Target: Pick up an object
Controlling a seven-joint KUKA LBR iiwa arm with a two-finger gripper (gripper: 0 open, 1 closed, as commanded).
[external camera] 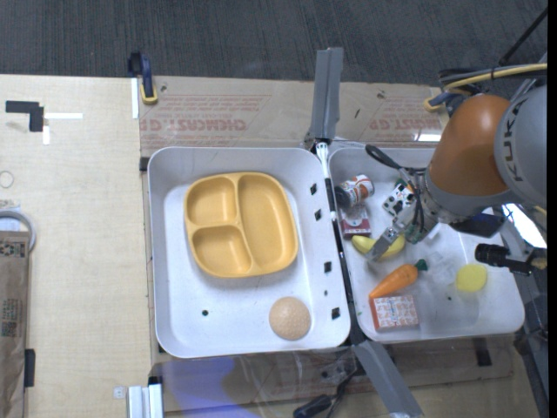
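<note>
Worktop, pale wood, carrying two white bins side by side. Left bin: yellow divided plate near centre, tan ball just below it, toward the near rim. Right bin: clutter of small items, presumably loose for picking. Grey arm with orange band reaching in from the right, over the right bin. Pincer low above a yellow banana-like piece, likely the target; open or closed, cannot tell. Orange carrot just below, red-white box beneath that. Yellow round piece well to the right. Small can near the divider, red packet below it.
</note>
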